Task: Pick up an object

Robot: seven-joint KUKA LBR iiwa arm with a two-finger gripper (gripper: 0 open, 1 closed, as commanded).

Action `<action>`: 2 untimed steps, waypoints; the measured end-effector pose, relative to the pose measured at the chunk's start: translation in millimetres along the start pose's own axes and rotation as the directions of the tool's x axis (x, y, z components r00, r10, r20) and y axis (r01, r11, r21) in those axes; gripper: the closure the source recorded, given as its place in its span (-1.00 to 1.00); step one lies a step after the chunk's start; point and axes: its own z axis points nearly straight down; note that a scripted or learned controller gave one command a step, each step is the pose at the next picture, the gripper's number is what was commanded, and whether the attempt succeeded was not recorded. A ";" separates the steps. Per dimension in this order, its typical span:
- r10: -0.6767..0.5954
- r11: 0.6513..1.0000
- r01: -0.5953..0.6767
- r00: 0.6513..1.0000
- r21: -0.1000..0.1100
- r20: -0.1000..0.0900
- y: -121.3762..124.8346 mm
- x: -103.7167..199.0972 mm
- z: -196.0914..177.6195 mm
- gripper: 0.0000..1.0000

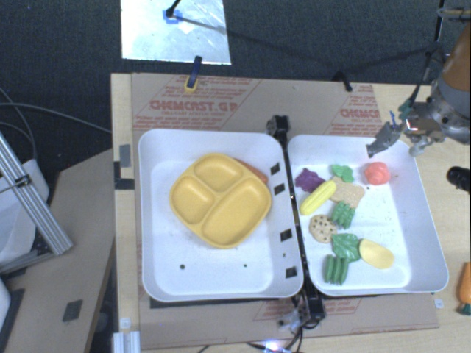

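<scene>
Overhead, two white bins side by side on a cardboard-lined bench: left bin (pixel 158 219) and right bin (pixel 419 219), split by a dark divider (pixel 288 197) with clips. One yellow three-compartment plate (pixel 220 199) at the middle of the left bin, with a reddish thing peeking out from under its upper right edge, too hidden to name. Toy food clustered in the left half of the right bin: one purple piece (pixel 309 178) near the divider, one yellow corn cob (pixel 319 196) just below it, one small green piece (pixel 341 172) toward the back, one tan cracker (pixel 348 194) touching the corn, one green vegetable (pixel 342 214) beneath the cracker, one round cookie (pixel 321 229), one larger green bundle (pixel 340 256) at the front, one yellow lemon-like piece (pixel 376 254) just beside that bundle. One red-orange ball (pixel 377 173) apart from the cluster, toward the back right, with clear floor around it. Beyond the bins: a shiny foil sheet (pixel 175 19), a blue-and-yellow tool (pixel 193 74), cables at left. Gripper (pixel 398 141) above the back rim of the right bin, near the ball but not touching it; fingers spread apart, with nothing between them.
</scene>
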 end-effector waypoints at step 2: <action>0.001 1.000 -0.001 1.000 -0.004 0.001 27.2 -34.4 103.9 1.00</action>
